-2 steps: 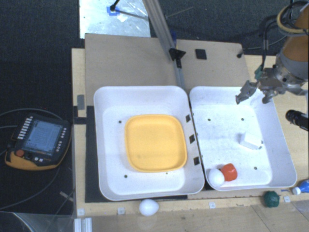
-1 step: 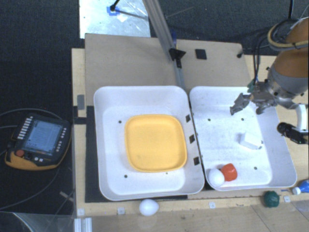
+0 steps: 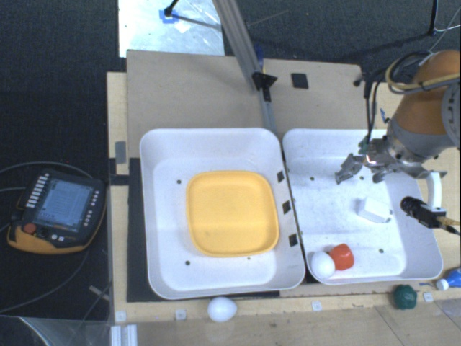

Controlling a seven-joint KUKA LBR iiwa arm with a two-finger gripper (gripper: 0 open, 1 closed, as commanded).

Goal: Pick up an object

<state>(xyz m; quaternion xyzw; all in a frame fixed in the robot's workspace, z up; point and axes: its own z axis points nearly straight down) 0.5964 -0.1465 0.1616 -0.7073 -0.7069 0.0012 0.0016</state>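
1. Over the right-hand shallow white bin [image 3: 414, 262], the gripper [image 3: 364, 168] hangs with its two fingers spread apart and nothing between them.
2. Just below it on the bin floor lies a small white rectangular block [image 3: 374, 211], near the gripper but apart from it. It looks light, rigid and smooth; its flat opposite sides seem the best place to pinch, though a slick surface could slip.
3. At the bin's near edge, a small red cup-like piece [image 3: 342, 256] touches a white egg-shaped ball [image 3: 322, 264]. The ball would likely roll away from closing fingers.
4. The left bin [image 3: 162, 193] holds a yellow square plastic plate [image 3: 232, 213], too broad and flat for an easy pinch.
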